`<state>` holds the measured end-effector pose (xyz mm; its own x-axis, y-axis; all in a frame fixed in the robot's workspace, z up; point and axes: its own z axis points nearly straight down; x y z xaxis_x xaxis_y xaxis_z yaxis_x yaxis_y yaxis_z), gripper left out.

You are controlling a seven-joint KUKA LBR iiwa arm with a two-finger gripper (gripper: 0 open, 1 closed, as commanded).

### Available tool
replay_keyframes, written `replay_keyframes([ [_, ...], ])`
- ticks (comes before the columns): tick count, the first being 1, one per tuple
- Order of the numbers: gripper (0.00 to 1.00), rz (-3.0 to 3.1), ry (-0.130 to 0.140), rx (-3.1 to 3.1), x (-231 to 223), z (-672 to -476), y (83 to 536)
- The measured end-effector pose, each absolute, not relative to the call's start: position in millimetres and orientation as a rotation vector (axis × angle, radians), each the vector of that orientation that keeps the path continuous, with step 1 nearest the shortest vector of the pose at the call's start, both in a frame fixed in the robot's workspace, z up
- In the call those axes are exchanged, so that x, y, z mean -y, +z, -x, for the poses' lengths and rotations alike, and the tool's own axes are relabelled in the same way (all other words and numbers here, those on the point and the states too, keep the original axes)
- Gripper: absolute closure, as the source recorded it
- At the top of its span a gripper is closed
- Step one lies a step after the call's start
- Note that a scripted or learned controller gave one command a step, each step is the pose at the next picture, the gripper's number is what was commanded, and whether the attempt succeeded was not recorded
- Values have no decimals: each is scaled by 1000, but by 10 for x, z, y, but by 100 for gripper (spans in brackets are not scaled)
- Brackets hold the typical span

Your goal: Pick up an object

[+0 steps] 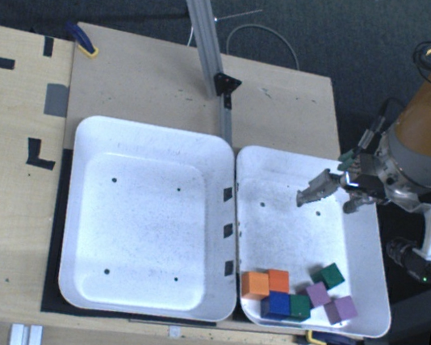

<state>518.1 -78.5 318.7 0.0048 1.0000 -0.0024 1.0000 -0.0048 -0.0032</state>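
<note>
- Here, the gripper [333, 194] hangs over the upper part of the right bin [377, 236], reaching in from the right; its two dark fingers are spread apart with nothing between them.
- The blocks sit well apart from the gripper, bunched in the near corner of that same bin.
- An orange block [256, 284] lies at the left of the bunch, touching a darker orange block [278, 280] just beside it.
- A blue block [278, 304] rests in front of those two, with a green block [300, 306] pressed against its right side.
- A purple block [316, 293] sits just right of the green one, and a second purple block [340, 309] lies nearer the bin's right rim.
- A dark green block [331, 275] stands slightly apart, above the purple ones.
- The left bin [82, 186] sits beside the right one, their rims touching along the middle.
- Both bins rest on the tan desk [134, 72], where a grey metal bar [204, 22] slants down toward the seam between them.
</note>
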Motion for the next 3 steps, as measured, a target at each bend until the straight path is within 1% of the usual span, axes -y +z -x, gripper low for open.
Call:
replay_keyframes([
  [1, 0, 2220, -4, 2226, 608, -4825, 3735],
  [2, 0, 2224, -9, 2229, 451, -5092, 5049],
  [3, 0, 2221, 1, 2222, 455, -5084, 5005],
])
